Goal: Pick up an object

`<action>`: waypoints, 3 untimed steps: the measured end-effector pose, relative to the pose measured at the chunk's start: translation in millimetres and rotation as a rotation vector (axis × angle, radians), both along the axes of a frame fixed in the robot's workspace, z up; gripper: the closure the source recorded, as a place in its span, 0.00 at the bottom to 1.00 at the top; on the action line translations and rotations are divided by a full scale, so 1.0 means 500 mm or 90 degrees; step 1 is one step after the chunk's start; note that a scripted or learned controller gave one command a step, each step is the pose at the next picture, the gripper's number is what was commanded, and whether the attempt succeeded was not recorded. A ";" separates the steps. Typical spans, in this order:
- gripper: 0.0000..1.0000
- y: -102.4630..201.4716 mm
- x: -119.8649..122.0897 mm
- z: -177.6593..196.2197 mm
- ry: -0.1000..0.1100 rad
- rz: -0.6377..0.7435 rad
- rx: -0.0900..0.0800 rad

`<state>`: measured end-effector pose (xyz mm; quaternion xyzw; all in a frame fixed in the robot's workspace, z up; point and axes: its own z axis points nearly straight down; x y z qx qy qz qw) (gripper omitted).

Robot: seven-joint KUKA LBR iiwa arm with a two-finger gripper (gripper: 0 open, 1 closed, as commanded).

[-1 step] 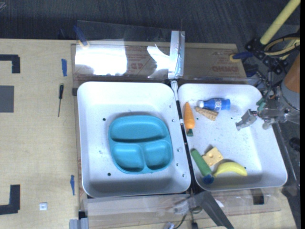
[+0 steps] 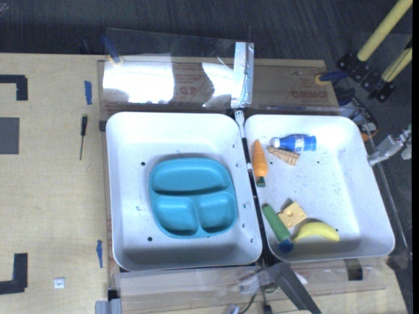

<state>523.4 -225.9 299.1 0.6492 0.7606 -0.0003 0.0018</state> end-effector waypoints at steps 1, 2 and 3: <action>0.00 0.014 -0.085 0.279 -0.003 0.115 -0.002; 0.00 0.081 -0.087 0.065 0.009 0.179 0.005; 0.00 0.044 0.060 -0.259 0.010 0.001 0.005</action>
